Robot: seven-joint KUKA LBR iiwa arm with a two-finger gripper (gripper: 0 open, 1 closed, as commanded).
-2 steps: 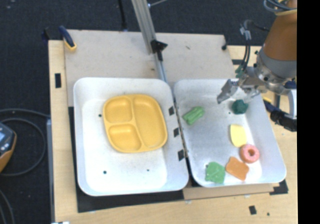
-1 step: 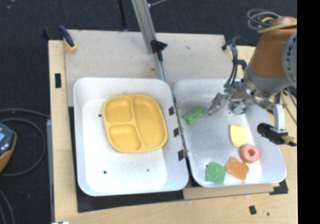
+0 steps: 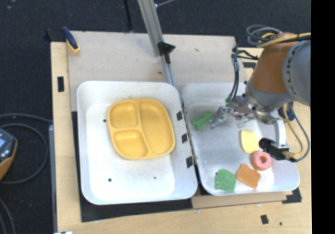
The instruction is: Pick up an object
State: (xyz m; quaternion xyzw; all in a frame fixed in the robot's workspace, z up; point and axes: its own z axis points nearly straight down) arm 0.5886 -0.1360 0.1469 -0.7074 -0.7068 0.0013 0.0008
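My gripper [image 3: 219, 118] hangs low over the upper left part of the right bin [image 3: 220, 146], reaching in from the right. Just left of its tip lies a small green piece [image 3: 201, 121], touching or nearly touching it; I cannot tell which. Nothing shows as held. Further right in the same bin a yellow piece [image 3: 249, 141] lies partly under the arm's wrist. A pink ring-shaped donut [image 3: 261, 160], an orange piece [image 3: 248, 176] and a second green piece [image 3: 225, 180] sit along the bin's front edge.
The left bin [image 3: 94, 175] holds a yellow divided plate [image 3: 141, 127]. A metal pole [image 3: 152, 23] rises from the back of the bench between the bins. Cables loop beside the arm's wrist [image 3: 293, 144] at the right.
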